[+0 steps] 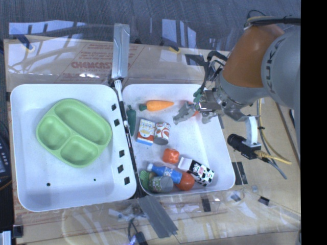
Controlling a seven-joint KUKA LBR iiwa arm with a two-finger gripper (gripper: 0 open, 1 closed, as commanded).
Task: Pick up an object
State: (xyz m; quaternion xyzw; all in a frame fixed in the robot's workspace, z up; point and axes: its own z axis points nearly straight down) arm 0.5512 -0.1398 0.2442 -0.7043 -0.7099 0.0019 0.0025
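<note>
The arm (pixel 276 50) is bulky and rounded, grey-shelled with a broad orange band above the wrist; black cables loop along it; the hand (pixel 188 112) is small, grey metal with dark fittings.

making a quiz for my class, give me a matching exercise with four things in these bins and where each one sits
Things:
1. green divided plate
2. toy carrot
3. cow-patterned block
4. hand

Places:
A. front right corner of the right bin
B. over the right bin's right side, near the back
C. left bin
D. back of the right bin

Pairs: 1-C, 2-D, 3-A, 4-B
</note>
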